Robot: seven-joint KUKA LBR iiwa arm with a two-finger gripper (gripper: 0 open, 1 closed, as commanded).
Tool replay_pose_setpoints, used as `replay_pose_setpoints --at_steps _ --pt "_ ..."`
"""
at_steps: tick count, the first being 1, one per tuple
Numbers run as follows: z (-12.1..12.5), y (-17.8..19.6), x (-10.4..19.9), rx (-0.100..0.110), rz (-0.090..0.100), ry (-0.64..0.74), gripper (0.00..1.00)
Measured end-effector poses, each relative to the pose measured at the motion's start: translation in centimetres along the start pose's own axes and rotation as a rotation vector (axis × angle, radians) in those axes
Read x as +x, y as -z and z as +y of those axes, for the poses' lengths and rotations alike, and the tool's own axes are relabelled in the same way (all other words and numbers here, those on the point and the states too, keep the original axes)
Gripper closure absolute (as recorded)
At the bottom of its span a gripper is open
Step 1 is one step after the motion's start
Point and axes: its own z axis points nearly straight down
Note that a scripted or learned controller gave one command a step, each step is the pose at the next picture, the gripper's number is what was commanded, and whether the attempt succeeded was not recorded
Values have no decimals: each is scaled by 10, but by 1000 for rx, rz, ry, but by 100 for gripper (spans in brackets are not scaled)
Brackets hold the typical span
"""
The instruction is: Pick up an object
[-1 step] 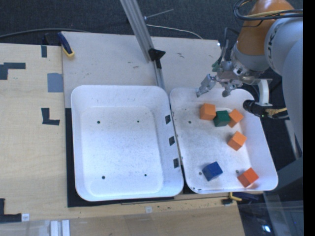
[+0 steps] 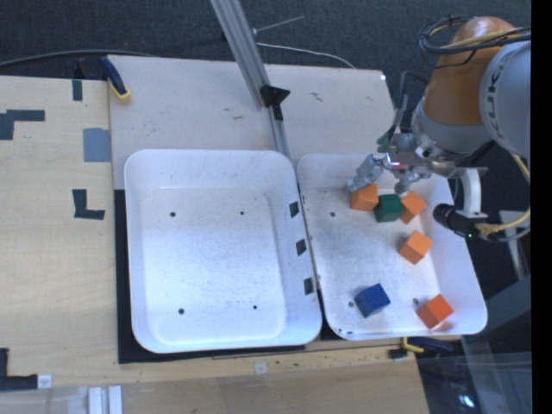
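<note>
Nearest, along the front wall of the right bin [image 2: 470,322]: a blue cube [image 2: 373,300] and, to its right by the front corner, a red cube [image 2: 435,310], apart from each other. Just beyond, near the right wall, a lone orange cube [image 2: 415,247], tilted on the slope of the bin.

Alongside on the left, touching rim to rim: the left bin [image 2: 129,175], white and speckled with dark dust. Between the two rims, small black tabs [image 2: 301,247].

Farther back in the right bin, a tight cluster: green cube [image 2: 390,207] in the middle, left orange cube [image 2: 364,198] and right orange cube [image 2: 413,203] just beside it on either side.

Directly over that cluster, the gripper [image 2: 385,178], reaching in from the right on the grey arm [image 2: 509,84] with its orange band. Spread wide, one finger slanting down to the left orange cube, the other toward the right orange cube. Contact hard to judge.

Beyond the bins, on the pale bench [image 2: 190,110]: a metal rail [image 2: 241,37] slanting down to a black bracket [image 2: 274,96]. At the far left corner, a blue and yellow clamp [image 2: 115,78]. On the board to the left, patches of tape [image 2: 97,145].
</note>
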Motion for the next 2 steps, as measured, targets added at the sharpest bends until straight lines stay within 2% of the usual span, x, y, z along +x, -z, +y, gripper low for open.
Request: replay_pose_setpoints --at_steps 1,2 --pt "39 -100 -19 -18 -4 4 0" --pt "35 -99 -18 -3 0 4 100"
